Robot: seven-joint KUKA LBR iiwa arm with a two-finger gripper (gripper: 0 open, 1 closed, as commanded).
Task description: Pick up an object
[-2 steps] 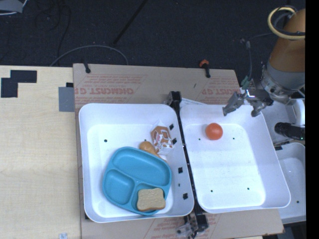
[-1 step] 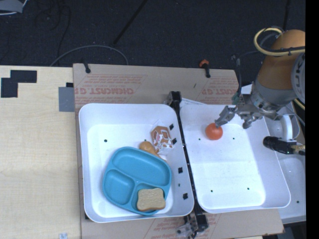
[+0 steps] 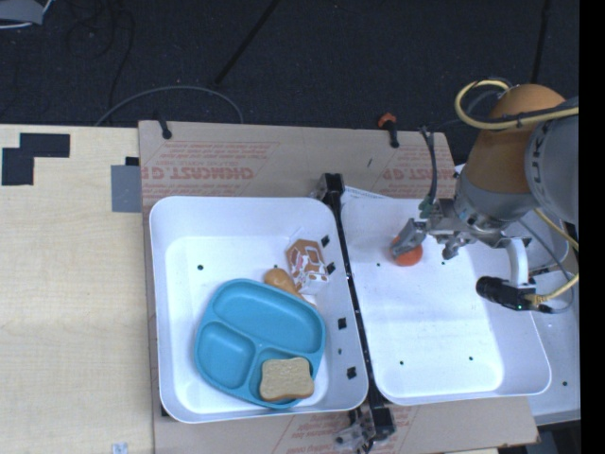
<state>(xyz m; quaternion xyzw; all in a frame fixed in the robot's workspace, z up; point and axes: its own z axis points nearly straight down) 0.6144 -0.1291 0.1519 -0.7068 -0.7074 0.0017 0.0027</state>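
Blue sectioned plate [image 3: 255, 339], tan bread slice [image 3: 286, 379], orange-red object [image 3: 407, 254], white bins [image 3: 175, 253], brown-and-white wrapper [image 3: 305, 258]

A: Two bins of smooth white plastic, the left bin [image 3: 180, 253] and the right bin [image 3: 454, 348], sit on printed brown cardboard [image 3: 255, 164] with a matt face.

B: At 9 o'clock, the counter [image 3: 66, 310] looks like pale wood, matt. In the left bin, a blue plastic tray [image 3: 241, 334] has a soft sheen; the bread slice [image 3: 286, 379] on it looks rough and porous.

A: At 3 o'clock, the arm [image 3: 558, 173] shows smooth grey casing and a glossy orange band [image 3: 506, 130].
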